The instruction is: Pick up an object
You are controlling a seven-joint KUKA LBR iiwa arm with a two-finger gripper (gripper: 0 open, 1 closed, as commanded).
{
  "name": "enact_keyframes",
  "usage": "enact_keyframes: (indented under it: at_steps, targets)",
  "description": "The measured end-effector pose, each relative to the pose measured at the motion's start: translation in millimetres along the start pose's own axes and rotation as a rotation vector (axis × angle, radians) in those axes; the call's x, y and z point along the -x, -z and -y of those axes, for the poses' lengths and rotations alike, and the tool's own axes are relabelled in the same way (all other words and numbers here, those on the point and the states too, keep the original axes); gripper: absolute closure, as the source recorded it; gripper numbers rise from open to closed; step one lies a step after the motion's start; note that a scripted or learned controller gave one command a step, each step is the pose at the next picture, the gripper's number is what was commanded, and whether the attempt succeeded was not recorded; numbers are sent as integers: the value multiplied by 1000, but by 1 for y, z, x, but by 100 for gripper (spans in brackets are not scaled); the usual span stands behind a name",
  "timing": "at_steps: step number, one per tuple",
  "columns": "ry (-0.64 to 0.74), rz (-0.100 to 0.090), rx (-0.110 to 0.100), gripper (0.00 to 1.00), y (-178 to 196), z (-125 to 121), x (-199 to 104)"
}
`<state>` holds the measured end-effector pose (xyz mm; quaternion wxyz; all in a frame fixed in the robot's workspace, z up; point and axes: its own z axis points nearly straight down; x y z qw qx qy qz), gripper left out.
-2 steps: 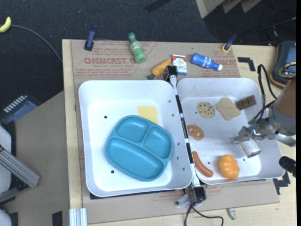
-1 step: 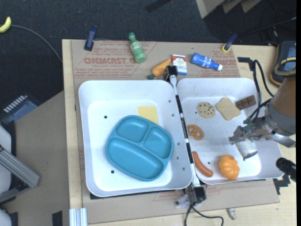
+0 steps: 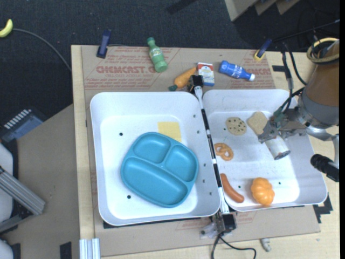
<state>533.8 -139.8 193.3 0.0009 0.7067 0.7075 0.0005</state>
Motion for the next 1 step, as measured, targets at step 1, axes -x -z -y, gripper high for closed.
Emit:
enact_keyframes:
  at_steps: [1]
  targets:
    - [1, -1, 0, 100, 19, -14, -72]
